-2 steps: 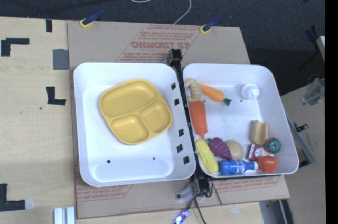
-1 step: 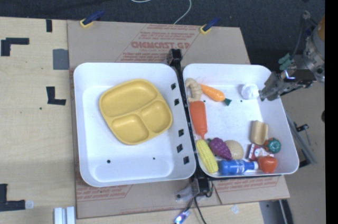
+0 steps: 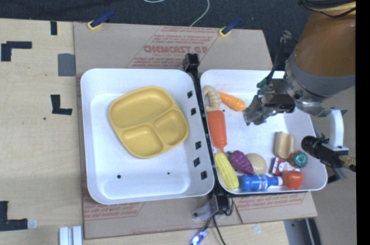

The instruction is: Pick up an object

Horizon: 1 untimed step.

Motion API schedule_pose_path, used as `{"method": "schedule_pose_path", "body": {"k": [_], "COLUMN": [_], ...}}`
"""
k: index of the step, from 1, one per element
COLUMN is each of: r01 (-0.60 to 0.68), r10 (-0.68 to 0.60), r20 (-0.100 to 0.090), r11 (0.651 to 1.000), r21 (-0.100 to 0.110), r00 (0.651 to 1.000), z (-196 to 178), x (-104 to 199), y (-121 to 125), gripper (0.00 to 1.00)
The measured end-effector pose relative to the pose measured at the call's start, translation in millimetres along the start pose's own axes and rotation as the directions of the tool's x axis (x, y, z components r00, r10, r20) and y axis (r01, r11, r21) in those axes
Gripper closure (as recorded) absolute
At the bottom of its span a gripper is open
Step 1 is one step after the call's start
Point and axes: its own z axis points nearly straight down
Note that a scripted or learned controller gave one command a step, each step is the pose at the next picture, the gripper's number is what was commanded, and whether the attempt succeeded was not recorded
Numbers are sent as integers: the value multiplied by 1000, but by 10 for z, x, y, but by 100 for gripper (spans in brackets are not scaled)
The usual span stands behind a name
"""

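The arm [image 3: 324, 47] reaches in from the right, its orange band high over the right bin [image 3: 300, 79] and its wrist angled down and leftward. The end effector [image 3: 253, 117] hangs low above the bin's bare middle floor; how wide it stands I cannot tell, and nothing shows between its tips. Just to its left lies a small orange carrot [image 3: 233, 101], and beyond that, along the bin's left wall, a larger orange carrot [image 3: 217, 128]. Below it, along the near wall, sit a corn cob [image 3: 226, 170], purple grapes [image 3: 241, 161] and a blue bottle [image 3: 258, 182]. The left bin [image 3: 98, 122] on the counter [image 3: 34, 122] holds a yellow divided plate [image 3: 148, 121].
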Motion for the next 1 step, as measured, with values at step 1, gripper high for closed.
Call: {"method": "schedule_pose_path", "body": {"k": [1], "r01": [2], "r10": [-2], "r20": [1], "r11": [1000], "r21": [-11], "r00": [1000], "z": [-287], "x": [764], "y": [440], "gripper": [100]}}
